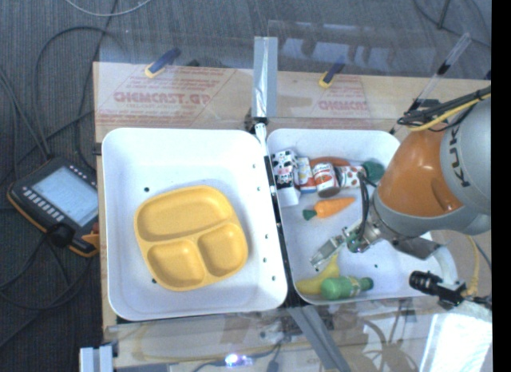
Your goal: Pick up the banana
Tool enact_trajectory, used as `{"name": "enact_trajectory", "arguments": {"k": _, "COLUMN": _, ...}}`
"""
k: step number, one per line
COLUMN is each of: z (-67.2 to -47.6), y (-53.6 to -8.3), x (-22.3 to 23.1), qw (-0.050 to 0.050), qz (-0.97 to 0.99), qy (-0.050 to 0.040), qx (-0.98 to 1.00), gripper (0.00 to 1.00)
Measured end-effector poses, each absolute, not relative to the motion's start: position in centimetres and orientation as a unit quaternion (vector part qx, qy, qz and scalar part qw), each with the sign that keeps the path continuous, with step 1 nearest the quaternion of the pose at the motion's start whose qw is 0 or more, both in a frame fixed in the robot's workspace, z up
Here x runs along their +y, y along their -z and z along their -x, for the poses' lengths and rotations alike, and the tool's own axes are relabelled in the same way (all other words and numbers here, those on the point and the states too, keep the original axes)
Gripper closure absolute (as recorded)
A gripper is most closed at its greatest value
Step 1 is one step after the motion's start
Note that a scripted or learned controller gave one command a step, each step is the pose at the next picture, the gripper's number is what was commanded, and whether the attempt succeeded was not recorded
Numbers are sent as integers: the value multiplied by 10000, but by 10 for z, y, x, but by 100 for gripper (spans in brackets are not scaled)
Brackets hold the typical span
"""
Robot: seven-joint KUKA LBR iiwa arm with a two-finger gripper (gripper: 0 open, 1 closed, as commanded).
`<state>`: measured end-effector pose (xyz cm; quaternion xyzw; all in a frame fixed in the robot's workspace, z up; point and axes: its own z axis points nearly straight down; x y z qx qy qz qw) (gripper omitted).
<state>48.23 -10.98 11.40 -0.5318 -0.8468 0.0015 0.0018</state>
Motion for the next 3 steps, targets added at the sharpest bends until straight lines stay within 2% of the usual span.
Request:
{"name": "enact_trajectory", "arguments": {"k": 1, "z": -485, "y": -89, "x": -118, "qw": -14, "qz": 4817, "qy": 3, "qx": -8763, "gripper": 0}}
{"name": "enact_trajectory", "arguments": {"k": 2, "z": -488, "y": -100, "x": -116, "qw": -52, "qz": 4812, "qy": 33, "qx": -8766, "gripper": 100}}
{"name": "enact_trajectory", "arguments": {"k": 3, "z": -488, "y": -108, "x": -114, "qw": -36, "qz": 4805, "qy": 42, "qx": -8770, "gripper": 100}}
